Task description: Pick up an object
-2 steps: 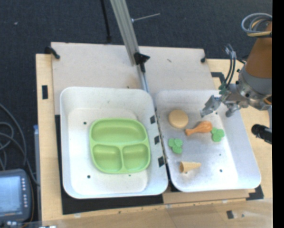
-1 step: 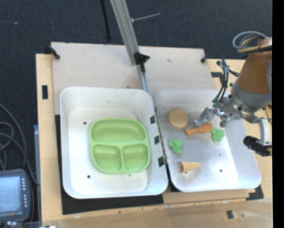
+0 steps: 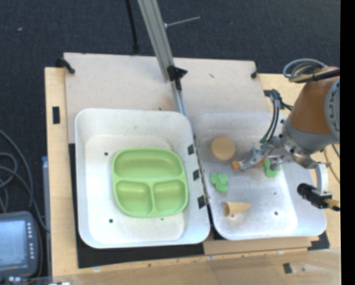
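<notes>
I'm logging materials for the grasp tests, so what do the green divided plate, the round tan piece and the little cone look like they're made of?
Green divided plate: most likely moulded plastic, with an even colour and a soft sheen on its rounded rims.
Round tan piece: possibly wood or matt plastic; its flat, dull top shows no grain at this size.
Little cone: tan and matt, like a toy ice-cream cone; whether plastic or wood is unclear.

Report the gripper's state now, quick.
Two-finger gripper: low inside the right white bin, by the round tan wooden disc; open or shut cannot be told.
</notes>
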{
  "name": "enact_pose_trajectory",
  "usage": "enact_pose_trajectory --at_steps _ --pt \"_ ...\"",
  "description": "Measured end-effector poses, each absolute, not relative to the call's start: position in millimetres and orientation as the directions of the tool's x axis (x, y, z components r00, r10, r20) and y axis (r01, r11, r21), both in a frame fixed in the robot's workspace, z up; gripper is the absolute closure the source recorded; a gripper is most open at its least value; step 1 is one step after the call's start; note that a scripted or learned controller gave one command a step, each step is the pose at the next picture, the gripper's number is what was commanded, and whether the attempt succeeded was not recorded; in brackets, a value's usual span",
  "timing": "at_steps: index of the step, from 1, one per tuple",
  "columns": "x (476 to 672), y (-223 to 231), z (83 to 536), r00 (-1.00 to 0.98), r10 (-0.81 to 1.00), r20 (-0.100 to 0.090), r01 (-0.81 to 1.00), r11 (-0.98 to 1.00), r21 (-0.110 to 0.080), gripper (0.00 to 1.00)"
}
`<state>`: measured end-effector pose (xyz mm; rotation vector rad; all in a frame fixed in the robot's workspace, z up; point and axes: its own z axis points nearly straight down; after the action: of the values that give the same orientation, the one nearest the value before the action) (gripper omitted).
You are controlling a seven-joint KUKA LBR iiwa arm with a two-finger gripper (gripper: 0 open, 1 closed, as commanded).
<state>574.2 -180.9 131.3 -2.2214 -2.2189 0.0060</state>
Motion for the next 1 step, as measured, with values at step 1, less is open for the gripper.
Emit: enact_pose_trajectory --at_steps 1 --pt "575.9 -181.9 145.7 0.008 1.000 -0.001 1.000 -0.008 0.004 1.00"
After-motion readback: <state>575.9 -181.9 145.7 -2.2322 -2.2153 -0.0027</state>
